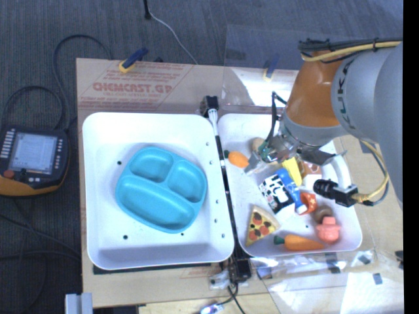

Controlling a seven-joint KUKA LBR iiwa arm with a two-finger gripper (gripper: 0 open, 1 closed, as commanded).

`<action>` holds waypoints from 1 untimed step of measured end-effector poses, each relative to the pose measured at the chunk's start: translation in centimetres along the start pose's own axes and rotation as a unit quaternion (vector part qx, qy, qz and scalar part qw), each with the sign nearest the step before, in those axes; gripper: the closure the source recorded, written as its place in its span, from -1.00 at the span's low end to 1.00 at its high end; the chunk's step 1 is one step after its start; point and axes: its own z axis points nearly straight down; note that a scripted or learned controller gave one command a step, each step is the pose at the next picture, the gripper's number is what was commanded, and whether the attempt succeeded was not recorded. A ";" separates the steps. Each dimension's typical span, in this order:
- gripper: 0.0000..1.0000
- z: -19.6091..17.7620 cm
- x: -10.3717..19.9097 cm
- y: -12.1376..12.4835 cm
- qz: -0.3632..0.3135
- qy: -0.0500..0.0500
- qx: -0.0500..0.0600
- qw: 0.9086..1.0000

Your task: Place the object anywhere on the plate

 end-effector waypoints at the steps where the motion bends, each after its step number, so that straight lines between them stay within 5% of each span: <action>1: 1.00 0.0 11.5 1.6 0.175 0.004 0.001 0.985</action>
